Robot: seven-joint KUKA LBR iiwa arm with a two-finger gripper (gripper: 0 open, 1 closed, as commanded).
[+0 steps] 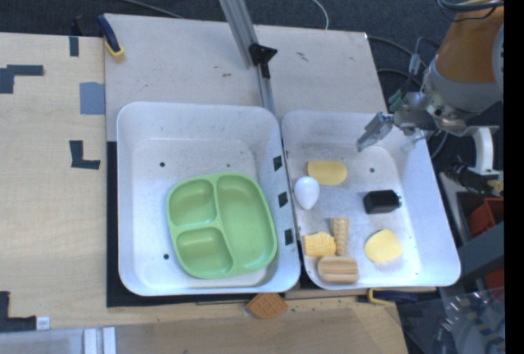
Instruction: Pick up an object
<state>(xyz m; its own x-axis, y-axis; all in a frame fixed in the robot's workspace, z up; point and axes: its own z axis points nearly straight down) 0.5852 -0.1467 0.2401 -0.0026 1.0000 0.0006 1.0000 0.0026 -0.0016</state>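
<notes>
My gripper (pixel 393 135) hangs open over the back right part of the right bin (pixel 426 188), with nothing between its fingers. Below it in that bin lie a yellow oval piece (pixel 327 173), a white egg (pixel 306 192) and a black block (pixel 381 201). Nearer the front are a yellow round piece (pixel 382 247), a small waffle cone (pixel 339 233), a yellow ridged piece (pixel 319 244) and a tan bun (pixel 337 269). The black block is the closest thing to the gripper, a little in front of it.
The left bin (pixel 139 180) holds a green divided plate (pixel 221 224). A brown cookie (pixel 266 306) lies on the bench in front of the bins. A grey metal post (pixel 233 0) rises behind the bins. Cables run at the right.
</notes>
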